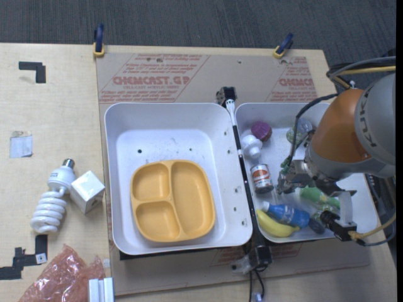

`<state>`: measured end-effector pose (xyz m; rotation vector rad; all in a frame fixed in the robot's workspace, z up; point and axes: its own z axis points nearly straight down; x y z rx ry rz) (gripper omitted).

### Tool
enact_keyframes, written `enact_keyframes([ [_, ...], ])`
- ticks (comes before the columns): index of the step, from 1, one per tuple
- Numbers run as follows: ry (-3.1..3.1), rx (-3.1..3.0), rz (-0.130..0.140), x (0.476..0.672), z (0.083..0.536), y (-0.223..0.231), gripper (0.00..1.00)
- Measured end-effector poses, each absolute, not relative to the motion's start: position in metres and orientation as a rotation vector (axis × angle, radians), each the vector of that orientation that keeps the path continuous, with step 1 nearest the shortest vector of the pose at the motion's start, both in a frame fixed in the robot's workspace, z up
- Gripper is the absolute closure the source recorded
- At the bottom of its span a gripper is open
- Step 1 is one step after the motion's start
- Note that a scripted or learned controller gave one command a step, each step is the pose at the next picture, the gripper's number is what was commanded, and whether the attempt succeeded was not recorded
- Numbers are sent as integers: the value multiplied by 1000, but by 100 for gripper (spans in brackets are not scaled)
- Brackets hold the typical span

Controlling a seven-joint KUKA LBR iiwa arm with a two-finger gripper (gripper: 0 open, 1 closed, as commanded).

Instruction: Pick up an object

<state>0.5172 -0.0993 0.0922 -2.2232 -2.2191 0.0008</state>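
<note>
A pale wooden bench [50, 124] with a brown board on it bears two white bins below a dark carpet strip at the top of the frame. The gripper [284, 182] hangs low in the right bin [277, 112], at center right; whether it is wide or narrow cannot be told. Just left of it stands a small can [261, 177]. Below it lie a blue bottle [288, 214] and a banana [274, 227], touching; a green object [318, 197] lies to its right. Higher in that bin sit a white object [250, 145] and a purple one [261, 130]. The left bin [119, 137] holds a yellow tray [171, 200]. A bulb [53, 197] and white cube [87, 190] lie at lower left.
</note>
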Motion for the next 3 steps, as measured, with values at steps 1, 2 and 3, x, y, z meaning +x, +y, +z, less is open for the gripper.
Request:
enact_keyframes([
  [1, -2224, -2220, 0, 591, 93, -127, 0],
  [2, -2220, -2223, 1, 536, 92, -112, 0],
  [3, -2225, -2220, 0, 622, 93, -107, 0],
])
